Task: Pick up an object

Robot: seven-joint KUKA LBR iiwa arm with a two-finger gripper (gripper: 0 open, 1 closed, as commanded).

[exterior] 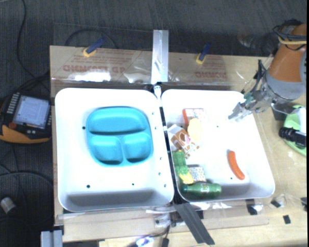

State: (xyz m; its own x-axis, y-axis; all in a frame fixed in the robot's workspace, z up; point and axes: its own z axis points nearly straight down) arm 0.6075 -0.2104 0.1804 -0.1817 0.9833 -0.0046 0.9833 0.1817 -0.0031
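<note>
The right bin (257, 138) holds several small items along its left side: a red and white carton (191, 114), a pale yellow block (195, 129), a patterned packet (182, 140), a green and yellow item (182, 169) and a green bottle (202, 190) lying at the front. An orange sausage-shaped piece (236, 164) lies alone towards the right. My gripper (239, 112) hangs over the bin's back right corner, well away from all of them, with nothing seen in it.
The left bin (72, 184) carries a blue compartment tray (119, 135). A metal divider post (160, 55) stands behind the bins. A handheld device (26, 116) lies off the bench at left, and green and black items (296, 127) at far right.
</note>
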